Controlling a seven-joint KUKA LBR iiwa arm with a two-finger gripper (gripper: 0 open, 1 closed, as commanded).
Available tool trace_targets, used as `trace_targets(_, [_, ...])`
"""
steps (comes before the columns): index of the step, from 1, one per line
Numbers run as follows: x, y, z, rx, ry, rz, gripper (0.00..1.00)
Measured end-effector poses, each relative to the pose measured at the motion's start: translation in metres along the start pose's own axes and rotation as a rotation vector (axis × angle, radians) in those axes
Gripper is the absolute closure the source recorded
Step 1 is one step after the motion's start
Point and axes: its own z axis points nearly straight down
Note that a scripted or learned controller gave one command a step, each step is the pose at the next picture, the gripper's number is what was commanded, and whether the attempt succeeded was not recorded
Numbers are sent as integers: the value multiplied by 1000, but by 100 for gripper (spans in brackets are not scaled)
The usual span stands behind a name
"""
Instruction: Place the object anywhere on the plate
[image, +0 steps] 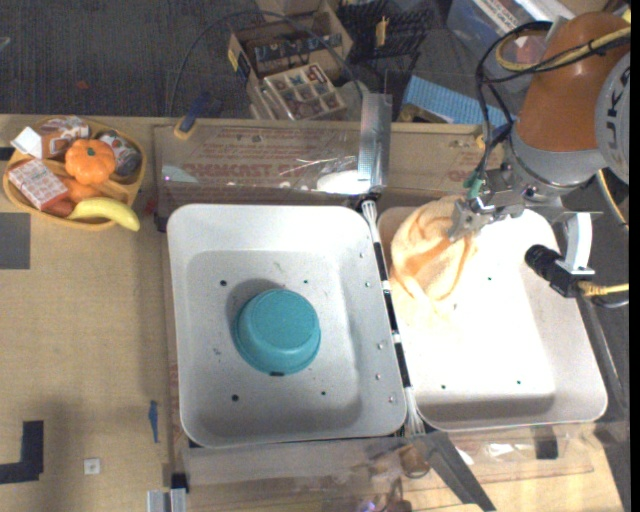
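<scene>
The gripper (470, 212) is hanging over the far left corner of the right bin (520, 350), and a pale orange-and-cream cloth (428, 260) is draping down from just under it; the cloth's top edge is bunching right at the fingertips, so it looks to be pinched there, though whether the claw is really clamping it or only touching it I cannot tell from this slant. The rest of the cloth is sagging onto the bin floor beside the wall shared with the left bin (200, 260). In that left bin a teal plate or shallow bowl (278, 330) is sitting upside-down-looking near the middle, well apart from the cloth. So the task is looking barely started: the object is being lifted at best, and the carry across the divider and the release onto the teal dish are both remaining.
</scene>
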Motion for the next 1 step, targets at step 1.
trace_targets(1, [4, 2, 19, 2, 2, -7, 100])
